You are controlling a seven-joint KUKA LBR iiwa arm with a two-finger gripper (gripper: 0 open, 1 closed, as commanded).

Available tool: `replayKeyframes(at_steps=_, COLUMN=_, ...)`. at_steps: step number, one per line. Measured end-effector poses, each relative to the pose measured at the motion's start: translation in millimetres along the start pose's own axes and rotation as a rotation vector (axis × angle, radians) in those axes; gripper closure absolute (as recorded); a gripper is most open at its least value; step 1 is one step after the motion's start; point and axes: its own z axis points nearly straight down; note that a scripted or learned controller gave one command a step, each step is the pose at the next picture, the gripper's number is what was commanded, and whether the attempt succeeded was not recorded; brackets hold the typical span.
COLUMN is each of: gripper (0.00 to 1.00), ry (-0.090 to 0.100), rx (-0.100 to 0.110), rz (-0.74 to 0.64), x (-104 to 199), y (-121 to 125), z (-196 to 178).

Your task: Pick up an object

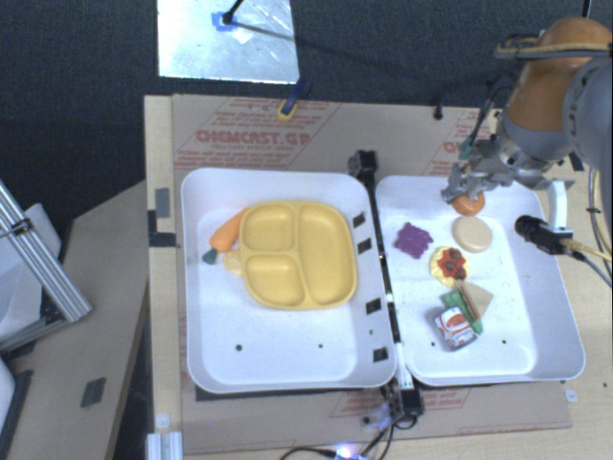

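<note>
Since the job is just to lift one thing, we read the right bin near to far. Nearest sits a small red-and-white pack, w/ a tan wedge touching it on the far side. Next comes a yellow-and-red piece, then a purple piece to its left and a pale round disc to its right. Farthest is an orange round item, and that's the one we judge to be the target. The claw sits directly over it, approx. touching its far edge, so the coming move is straight down, no sideways shift. The item looks round, so no long axis to align to. We can't tell if the claw is released or clenched; nothing is seen betw. its tips. The left bin carries a yellow tray and a carrot.
</note>
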Motion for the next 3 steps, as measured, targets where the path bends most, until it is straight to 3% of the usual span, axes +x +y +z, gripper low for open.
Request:
replayKeyframes(at_steps=1, gripper=1.00, ry=0.000, rx=0.001, rz=0.000, x=0, y=2, z=-47)
replayKeyframes(at_steps=3, gripper=1.00, ry=0.003, rx=0.006, rz=-0.005, x=105, y=7, z=-38)
